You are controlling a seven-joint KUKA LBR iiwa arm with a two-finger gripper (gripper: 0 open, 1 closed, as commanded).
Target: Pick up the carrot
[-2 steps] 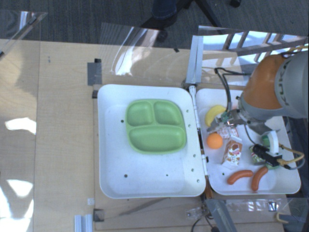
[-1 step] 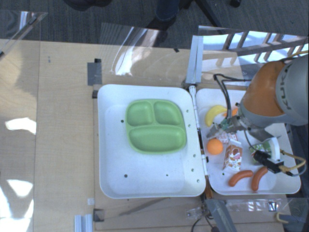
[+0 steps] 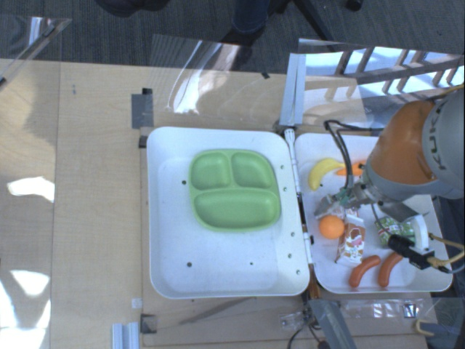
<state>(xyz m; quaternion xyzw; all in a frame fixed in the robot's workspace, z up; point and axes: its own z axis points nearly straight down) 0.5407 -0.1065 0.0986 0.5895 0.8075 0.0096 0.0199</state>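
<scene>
Carrot, small and orange, is peeking out just past my arm, above my two-finger gripper; I am seeing only a sliver, shape unclear. I cannot tell my pincer's state. It is hanging over the right white plastic bin, with a curved yellow banana up-left and a round orange fruit below-left.

The bench carries two white bins side by side. The left bin holds a green divided plate. The arm reaches over the right bin, which holds a banana, an orange, a packet and two sausages.
</scene>
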